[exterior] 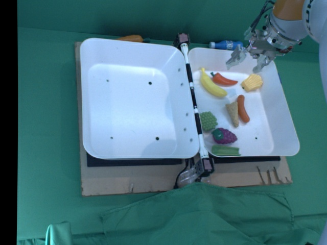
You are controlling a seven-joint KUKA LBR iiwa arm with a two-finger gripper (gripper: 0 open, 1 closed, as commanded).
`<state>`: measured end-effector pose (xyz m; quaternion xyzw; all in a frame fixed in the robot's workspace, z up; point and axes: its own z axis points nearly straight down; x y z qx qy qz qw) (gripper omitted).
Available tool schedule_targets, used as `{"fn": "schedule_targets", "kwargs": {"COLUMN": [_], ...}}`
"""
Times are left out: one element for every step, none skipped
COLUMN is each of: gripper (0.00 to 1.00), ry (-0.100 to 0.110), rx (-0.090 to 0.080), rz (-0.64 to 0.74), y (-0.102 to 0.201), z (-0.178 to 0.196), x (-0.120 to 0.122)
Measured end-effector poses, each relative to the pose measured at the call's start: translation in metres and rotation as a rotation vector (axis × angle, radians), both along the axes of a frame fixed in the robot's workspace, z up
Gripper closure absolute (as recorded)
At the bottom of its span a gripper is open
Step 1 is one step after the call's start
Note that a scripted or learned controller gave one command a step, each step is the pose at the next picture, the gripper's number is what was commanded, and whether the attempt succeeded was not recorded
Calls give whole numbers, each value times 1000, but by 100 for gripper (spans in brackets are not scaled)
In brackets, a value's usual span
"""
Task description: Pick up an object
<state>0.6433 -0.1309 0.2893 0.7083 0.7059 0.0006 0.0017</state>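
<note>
Arm: grey KUKA with orange band, entering from the 2 o'clock corner of the camera view.
Gripper (pixel 249 59): hangs above the far edge of the right bin (pixel 286 137), at that bin's 12 o'clock; fingers spread apart, nothing between them.
Left bin (pixel 102 50): white, shallow, touching the right bin along a black-and-white divider strip (pixel 193 98).
Banana (pixel 212 83): yellow toy, in the right bin at about 10 o'clock, lying on a slant.
Red pepper (pixel 224 79): just beside the banana's far end, toward 11 o'clock.
Yellow ridged piece (pixel 252 82): at 1 o'clock in the right bin, nearest item to the gripper, just below its right finger; exact kind cannot be told.
Sausage (pixel 242 108): orange-red, near the bin's centre, lying lengthwise.
Tan cone (pixel 233 113): touching the sausage on its 9 o'clock side.
Green bumpy item (pixel 208 121): at 8 o'clock, near the divider strip.
Purple grapes (pixel 224 135): at 7 o'clock, with a green top.
Green pod (pixel 225 150): at 6 o'clock, against the near wall.
Blue bottle (pixel 225 45): on the green cloth outside the right bin, beyond its far edge.
Orange item (pixel 130 38): outside the left bin, behind its far edge, partly hidden.
Cardboard sheet (pixel 127 182): under both bins.
</note>
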Motion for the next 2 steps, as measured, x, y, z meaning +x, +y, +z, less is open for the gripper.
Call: {"fn": "schedule_targets", "kwargs": {"gripper": [0, 100], "ry": [6, -6], "rx": [0, -4], "rz": [-1, -2], "y": [-10, -11], "z": [-102, -83], "x": [11, 13]}}
